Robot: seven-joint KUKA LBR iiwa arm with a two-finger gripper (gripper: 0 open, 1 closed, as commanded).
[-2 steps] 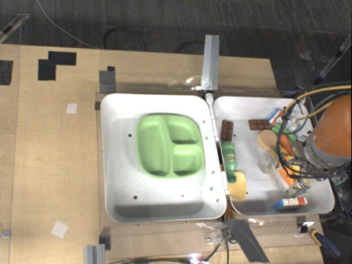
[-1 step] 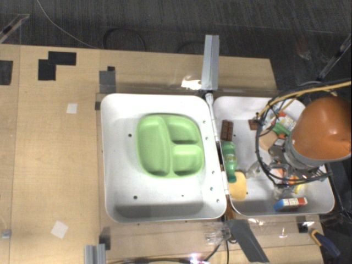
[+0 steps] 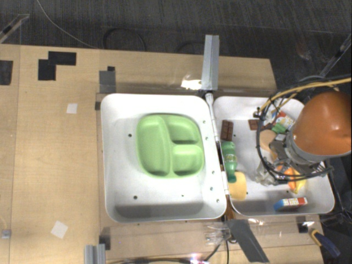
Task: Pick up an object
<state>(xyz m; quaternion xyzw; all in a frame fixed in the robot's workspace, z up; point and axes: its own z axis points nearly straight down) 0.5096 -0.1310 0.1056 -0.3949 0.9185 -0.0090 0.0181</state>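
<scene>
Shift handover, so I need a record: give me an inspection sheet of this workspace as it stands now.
Surface: wooden bench bearing two white bins.
Job's things: right bin holds a brown block, green bottle, yellow item, red-and-blue item.
Clutter: green divided tray in the left bin.
Grippers: arm over the right bin; gripper hidden beneath it.
Cables: yellow and black bundle along the arm.
Surroundings: dark carpet; black tape marks.
</scene>
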